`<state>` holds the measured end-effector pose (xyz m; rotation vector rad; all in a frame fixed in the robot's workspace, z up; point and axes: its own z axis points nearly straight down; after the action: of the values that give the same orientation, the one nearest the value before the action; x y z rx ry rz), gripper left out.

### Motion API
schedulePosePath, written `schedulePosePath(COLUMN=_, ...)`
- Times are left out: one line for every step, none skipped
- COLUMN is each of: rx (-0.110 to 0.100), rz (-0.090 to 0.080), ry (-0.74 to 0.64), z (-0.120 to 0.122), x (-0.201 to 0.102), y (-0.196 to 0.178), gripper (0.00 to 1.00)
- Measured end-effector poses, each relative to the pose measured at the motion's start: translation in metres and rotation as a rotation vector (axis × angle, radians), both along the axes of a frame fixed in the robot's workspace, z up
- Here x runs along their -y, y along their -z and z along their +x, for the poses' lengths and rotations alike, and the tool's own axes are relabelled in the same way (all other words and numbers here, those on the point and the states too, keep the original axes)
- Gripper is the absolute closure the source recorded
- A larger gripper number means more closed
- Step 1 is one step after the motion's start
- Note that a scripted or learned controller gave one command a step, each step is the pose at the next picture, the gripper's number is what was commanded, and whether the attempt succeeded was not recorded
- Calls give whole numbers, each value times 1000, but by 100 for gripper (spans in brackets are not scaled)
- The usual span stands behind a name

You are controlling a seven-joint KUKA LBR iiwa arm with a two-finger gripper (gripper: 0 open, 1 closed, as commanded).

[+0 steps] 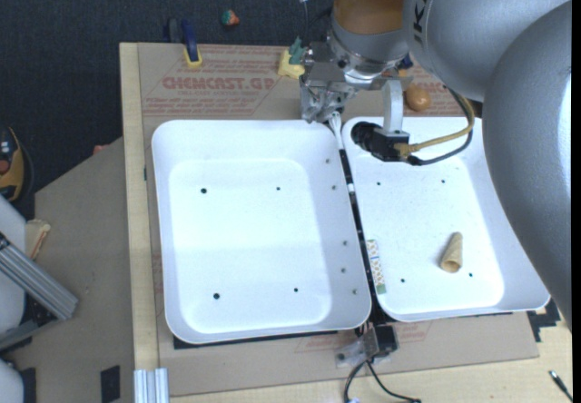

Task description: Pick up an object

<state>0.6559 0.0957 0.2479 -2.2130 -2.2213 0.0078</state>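
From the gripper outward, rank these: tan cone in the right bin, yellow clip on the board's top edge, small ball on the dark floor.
1. Yellow clip, just left of the gripper.
2. Small ball, farther up-left on the floor.
3. Tan cone, low in the right bin.

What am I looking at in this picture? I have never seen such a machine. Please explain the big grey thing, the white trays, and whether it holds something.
The big grey thing with an orange band is a robot arm, reaching in from the right. One fixed camera looks down at a slant. At the arm's end is a small metal two-finger gripper, near the far edge where two shallow white plastic bins meet. The left bin shows bare floor; the right bin holds a small tan cone-shaped object. I see nothing between the fingers, and I cannot tell whether they are open.
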Motion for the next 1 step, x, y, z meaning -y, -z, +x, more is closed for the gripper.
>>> schedulePosePath(rx=9, rz=4, ry=-8, z=6, x=-133, y=28, gripper=100)
